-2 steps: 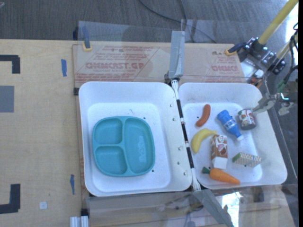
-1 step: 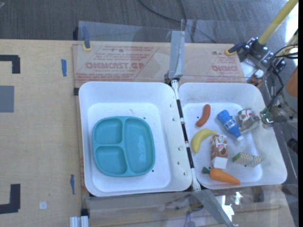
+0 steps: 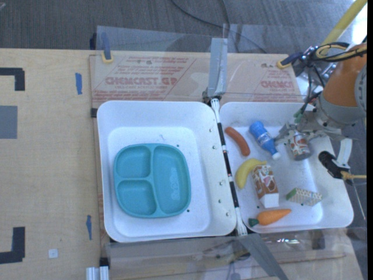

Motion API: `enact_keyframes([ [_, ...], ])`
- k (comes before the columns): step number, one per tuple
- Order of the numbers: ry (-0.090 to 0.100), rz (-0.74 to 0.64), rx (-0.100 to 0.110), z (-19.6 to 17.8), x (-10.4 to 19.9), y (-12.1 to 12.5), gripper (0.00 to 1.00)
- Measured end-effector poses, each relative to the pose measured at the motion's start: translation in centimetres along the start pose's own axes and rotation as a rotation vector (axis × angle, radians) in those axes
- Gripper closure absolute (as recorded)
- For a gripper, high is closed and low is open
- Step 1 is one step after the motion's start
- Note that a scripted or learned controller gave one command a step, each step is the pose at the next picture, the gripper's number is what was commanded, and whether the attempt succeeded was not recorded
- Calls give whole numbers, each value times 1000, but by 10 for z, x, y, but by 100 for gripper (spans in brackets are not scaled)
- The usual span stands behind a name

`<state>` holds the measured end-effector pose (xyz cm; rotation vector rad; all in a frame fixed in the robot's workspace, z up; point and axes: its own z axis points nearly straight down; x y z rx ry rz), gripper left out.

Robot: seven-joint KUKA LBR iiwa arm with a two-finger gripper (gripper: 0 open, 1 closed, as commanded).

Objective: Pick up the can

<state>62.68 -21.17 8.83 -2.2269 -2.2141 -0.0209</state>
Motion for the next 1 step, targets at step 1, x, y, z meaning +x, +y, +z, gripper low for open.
enact_keyframes([
  [1, -12, 5, -1, -11, -7, -1, 100],
])
